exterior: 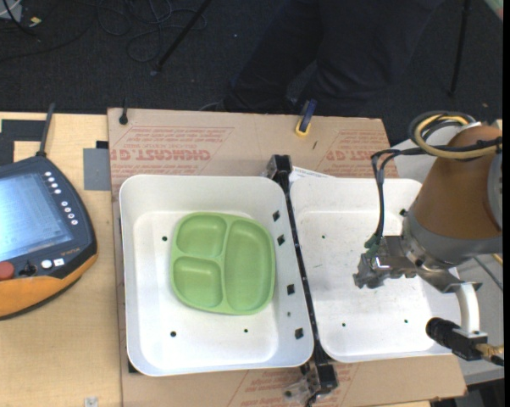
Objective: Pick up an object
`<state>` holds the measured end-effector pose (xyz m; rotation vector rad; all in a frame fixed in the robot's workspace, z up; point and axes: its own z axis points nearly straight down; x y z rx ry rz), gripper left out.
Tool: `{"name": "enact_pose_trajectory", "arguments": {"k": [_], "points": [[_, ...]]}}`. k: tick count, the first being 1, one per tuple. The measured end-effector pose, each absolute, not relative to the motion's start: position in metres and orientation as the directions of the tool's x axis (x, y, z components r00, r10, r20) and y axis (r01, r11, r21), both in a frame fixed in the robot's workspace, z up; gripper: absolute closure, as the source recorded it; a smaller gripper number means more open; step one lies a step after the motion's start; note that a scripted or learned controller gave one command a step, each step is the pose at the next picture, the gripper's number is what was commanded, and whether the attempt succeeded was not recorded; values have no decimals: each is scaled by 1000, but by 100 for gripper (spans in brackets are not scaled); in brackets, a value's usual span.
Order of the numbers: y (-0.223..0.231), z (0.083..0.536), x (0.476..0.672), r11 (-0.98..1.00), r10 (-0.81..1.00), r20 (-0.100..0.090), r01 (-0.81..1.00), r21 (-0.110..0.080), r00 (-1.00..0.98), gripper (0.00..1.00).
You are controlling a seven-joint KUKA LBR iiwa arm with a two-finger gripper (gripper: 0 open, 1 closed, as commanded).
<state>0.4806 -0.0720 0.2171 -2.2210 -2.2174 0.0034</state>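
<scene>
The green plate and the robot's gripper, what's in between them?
In the camera view, the black clamped divider where the two white bins meet lies between the green plate and the gripper, then bare white floor of the right bin.

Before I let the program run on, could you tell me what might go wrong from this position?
1. The gripper sits over the right bin, while the green divided plate lies in the left bin; closing here would likely grab nothing.
2. Crossing over, it could clip the black clamps along the bins' shared edge.
3. The plate lies flat and wide, so two fingers may slip off its rim.
</scene>
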Motion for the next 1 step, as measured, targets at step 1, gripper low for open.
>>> {"name": "enact_pose_trajectory", "arguments": {"k": [1], "points": [[-75, 238, 482, 0, 1000, 0, 1000, -1, 0, 100]]}}
